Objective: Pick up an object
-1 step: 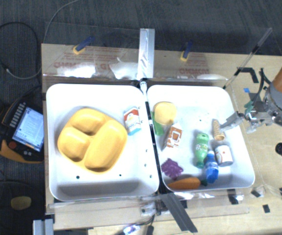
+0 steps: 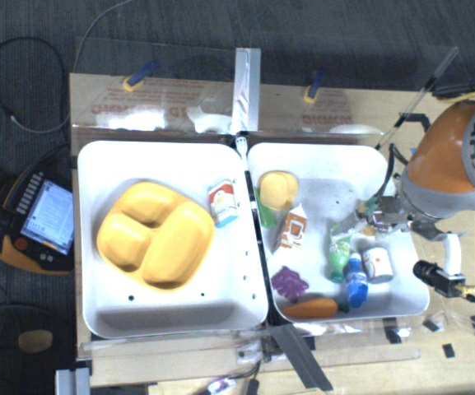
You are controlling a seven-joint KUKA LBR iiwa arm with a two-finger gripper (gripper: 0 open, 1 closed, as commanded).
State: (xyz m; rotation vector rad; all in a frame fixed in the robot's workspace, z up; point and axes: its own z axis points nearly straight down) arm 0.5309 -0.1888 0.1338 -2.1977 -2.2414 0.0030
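bins (image 2: 171, 315) sit on wooden bench (image 2: 435, 105) over dark carpet (image 2: 23, 39); hand (image 2: 374, 218) state unclear.

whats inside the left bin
The left bin holds a big yellow lumpy plush-like object and a small red-and-white carton near its right wall. Whatever lies beneath the yellow object is covered, so I cannot tell.

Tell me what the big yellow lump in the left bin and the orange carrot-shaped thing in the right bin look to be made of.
Big yellow lump: looks like soft foam or rubber, matte; its rounded lobes carry no sharp glare.

Carrot-shaped thing: probably moulded plastic, smooth and evenly orange, with a slight sheen. Too small to be sure.
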